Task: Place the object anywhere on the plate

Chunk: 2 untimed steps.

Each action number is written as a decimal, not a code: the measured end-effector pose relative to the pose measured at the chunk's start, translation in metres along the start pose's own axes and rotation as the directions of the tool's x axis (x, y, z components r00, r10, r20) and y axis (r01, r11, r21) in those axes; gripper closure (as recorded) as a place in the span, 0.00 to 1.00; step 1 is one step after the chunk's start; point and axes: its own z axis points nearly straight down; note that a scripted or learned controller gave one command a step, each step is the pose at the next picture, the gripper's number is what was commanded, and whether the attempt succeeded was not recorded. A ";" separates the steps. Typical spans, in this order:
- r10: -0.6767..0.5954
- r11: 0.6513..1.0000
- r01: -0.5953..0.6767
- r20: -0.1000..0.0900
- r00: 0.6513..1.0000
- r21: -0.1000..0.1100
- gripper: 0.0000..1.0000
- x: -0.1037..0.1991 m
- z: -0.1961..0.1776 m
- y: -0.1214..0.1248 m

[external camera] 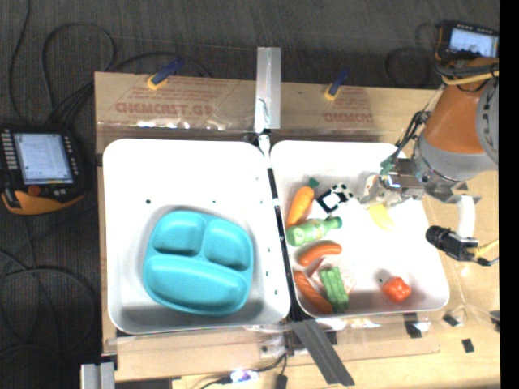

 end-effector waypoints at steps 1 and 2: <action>-0.268 0.963 0.268 -0.004 0.963 -0.002 1.00 0.070 -0.022 -0.016; -0.371 0.929 0.371 -0.005 0.929 -0.001 1.00 0.112 0.005 -0.040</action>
